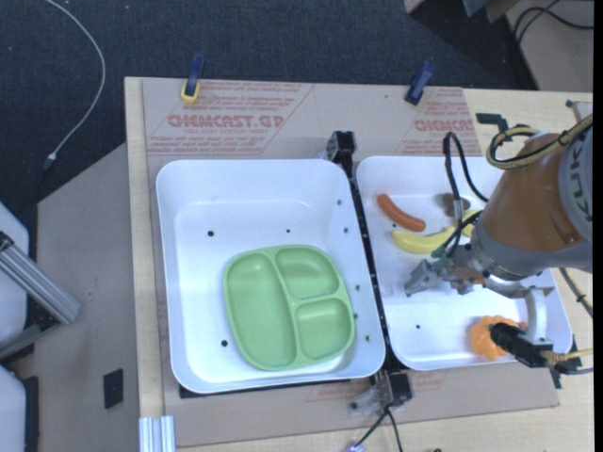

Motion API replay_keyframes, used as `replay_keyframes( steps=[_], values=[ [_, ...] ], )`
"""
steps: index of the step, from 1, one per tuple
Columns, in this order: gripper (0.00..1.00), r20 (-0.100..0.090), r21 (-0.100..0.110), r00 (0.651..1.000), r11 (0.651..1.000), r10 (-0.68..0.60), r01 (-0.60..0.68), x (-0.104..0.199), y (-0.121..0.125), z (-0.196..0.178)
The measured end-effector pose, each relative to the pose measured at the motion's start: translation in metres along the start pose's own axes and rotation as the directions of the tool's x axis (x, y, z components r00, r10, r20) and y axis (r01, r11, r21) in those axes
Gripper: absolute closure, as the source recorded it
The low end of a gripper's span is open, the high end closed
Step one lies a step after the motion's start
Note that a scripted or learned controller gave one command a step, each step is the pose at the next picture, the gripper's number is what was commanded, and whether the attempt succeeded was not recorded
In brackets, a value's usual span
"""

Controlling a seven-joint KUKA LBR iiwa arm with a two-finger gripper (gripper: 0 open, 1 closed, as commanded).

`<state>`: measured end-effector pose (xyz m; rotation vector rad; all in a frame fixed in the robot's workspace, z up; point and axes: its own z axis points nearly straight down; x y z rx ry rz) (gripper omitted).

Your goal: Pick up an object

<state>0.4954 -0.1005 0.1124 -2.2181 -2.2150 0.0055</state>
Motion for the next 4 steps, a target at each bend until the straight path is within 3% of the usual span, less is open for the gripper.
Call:
replay_keyframes(
  steps=[1, 2, 4],
  values=[
    [0.00, 0.001, -0.004, 1.000, 1.000, 0.000, 0.000, 0.000, 0.000, 0.029],
    [1.00, 0.001, -0.008, 1.000, 1.000, -0.001, 0.001, 0.001, 0.001, 0.017],
    [1.00, 0.003, -0.009, 1.000, 1.000, -0.001, 0.001, -0.001, -0.009, -0.070]
  ],
)
